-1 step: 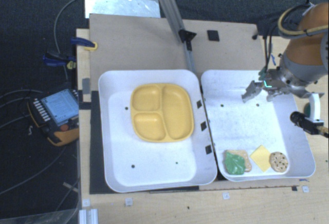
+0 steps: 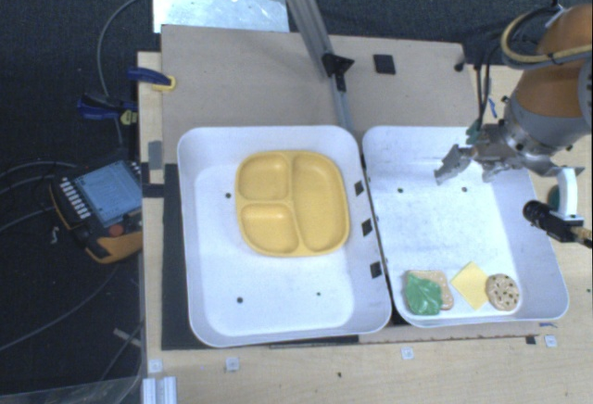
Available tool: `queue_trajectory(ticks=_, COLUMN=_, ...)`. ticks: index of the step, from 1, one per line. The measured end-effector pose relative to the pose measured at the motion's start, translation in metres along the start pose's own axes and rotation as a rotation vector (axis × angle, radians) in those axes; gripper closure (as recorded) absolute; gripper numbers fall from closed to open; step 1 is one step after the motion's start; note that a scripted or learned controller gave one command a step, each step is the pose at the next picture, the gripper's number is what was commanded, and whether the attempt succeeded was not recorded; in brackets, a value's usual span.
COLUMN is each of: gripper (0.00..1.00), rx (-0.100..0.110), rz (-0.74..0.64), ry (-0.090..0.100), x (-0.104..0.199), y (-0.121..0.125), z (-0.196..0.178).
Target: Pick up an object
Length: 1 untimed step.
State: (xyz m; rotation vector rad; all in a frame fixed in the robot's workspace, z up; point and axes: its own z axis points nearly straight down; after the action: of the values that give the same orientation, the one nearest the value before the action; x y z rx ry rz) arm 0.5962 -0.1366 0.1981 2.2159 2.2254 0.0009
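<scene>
Above, the gripper (image 2: 471, 163) is shown over the right bin (image 2: 422, 208), fingers spread and holding nothing; toast (image 2: 427, 292), cheese (image 2: 470, 284) and cookie (image 2: 502, 292) are grouped at its near edge.

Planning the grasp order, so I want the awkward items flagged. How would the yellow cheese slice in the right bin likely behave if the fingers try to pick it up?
The cheese slice lies flat and thin on the bin floor, so fingers would probably slide over it. It looks light, likely to skid if nudged. The cookie sits close beside it and may get bumped.
</scene>
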Motion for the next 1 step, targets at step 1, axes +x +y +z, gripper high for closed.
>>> queue_trajectory(ticks=1, gripper=0.00, rx=0.001, rz=0.003, ry=0.000, x=-0.0082, y=0.0069, z=0.0516)
